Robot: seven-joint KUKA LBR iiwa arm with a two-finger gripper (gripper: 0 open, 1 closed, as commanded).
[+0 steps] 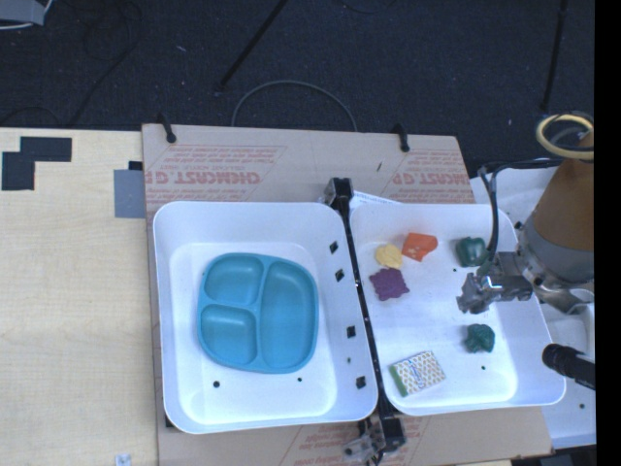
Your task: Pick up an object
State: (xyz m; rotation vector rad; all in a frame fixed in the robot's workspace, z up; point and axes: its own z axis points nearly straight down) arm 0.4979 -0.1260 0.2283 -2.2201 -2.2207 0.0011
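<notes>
dark carpet lay behind a pale wooden worktop [68, 289], and on it a sheet of printed cardboard [291, 168] carried two shallow white bins side by side. places below are given relative to the black divider clip strip [354, 299] running between the bins.

nearest the camera, just right of the divider's lower end, a small patterned green and white card-like block [418, 372] lay tilted on the floor of the right bin [524, 391]. further right and a little higher sat a dark green lump [479, 337], just below the gripper [473, 294]. the gripper hung over the right bin, well right of the divider, at the end of the grey arm [568, 221] that came in from the right edge; whether its fingers were spread or closed could not be told, and nothing was seen between them.

left of the divider, the left bin [179, 231] held a blue sectioned plate [259, 312] with three compartments, lying flat.

beyond, close to the right of the divider, lay a purple piece [389, 283], with a yellow piece [389, 255] just above it and an orange piece [419, 247] beside that. farther right, a second dark green object [471, 250] rested near the bin's far part, above the gripper.
</notes>
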